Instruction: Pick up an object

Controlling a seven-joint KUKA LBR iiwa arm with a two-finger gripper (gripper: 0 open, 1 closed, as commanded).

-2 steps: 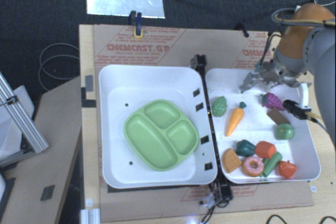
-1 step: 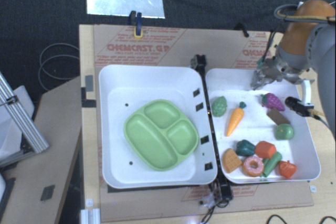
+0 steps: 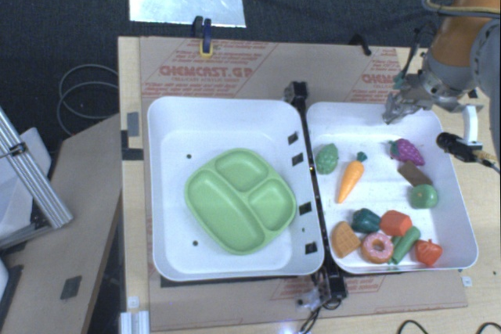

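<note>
My gripper hangs over the far right corner of the right bin, with nothing between its fingers that I can see. Below it lie purple grapes, a brown block and a green ball. A carrot and a green broccoli-like piece lie in the bin's middle left. Near the front sit a waffle piece, a pink donut, a dark green pepper, an orange-red piece, a green pickle and a red strawberry.
The left bin holds a light green divided plate. A black divider with clips runs between the bins. The arm's grey and orange body stands over the bench's far right. A blue-yellow clamp sits at the back edge.
</note>
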